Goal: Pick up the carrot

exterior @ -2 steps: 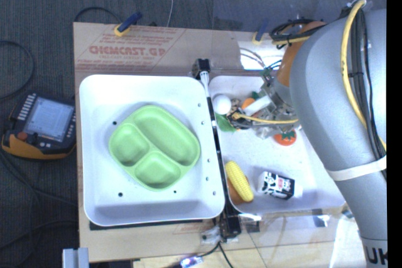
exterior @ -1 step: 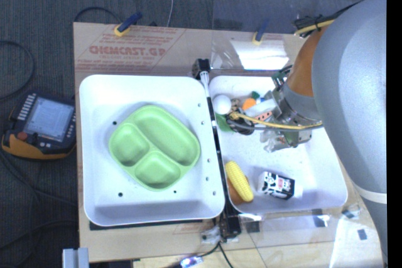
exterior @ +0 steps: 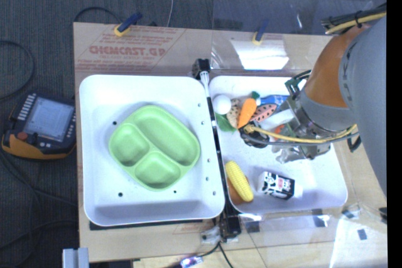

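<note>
The orange carrot [exterior: 247,111] with a green top lies tilted at the upper left of the right bin [exterior: 326,194], among other toy foods. My gripper [exterior: 286,151] hangs over the middle of that bin, to the right of and below the carrot. The carrot lies free, apart from the gripper.
A white ball [exterior: 221,103] and a brown cookie [exterior: 233,115] sit beside the carrot, with a blue packet [exterior: 274,99] and a speckled fish-like toy [exterior: 264,113] to its right. A corn cob [exterior: 239,181] and a black-and-white carton [exterior: 277,186] lie near the front. The left bin [exterior: 100,198] holds a green divided plate [exterior: 155,146].
</note>
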You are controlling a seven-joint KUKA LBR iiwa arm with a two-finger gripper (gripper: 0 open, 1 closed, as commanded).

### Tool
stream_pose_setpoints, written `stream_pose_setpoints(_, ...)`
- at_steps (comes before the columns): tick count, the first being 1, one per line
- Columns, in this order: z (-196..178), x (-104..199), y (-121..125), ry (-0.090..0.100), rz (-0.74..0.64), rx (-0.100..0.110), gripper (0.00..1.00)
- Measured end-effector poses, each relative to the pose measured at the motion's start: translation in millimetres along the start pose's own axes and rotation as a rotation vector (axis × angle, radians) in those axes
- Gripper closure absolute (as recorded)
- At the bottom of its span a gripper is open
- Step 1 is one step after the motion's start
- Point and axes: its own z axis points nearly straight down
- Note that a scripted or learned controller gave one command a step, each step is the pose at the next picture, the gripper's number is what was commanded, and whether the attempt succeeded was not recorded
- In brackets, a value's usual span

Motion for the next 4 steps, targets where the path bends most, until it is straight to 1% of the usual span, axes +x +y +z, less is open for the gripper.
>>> stream_pose_setpoints(1,-8,7,-33,-0.003,0.017,0.001,1.00)
stream_pose_setpoints(2,29,-7,28,-0.005,-0.290,0.000,1.00)
stream_pose_setpoints(3,49,20,-50,-0.006,-0.111,0.003,1.00)
stream_pose_setpoints(4,7,36,-59,-0.002,0.025,0.000,1.00)
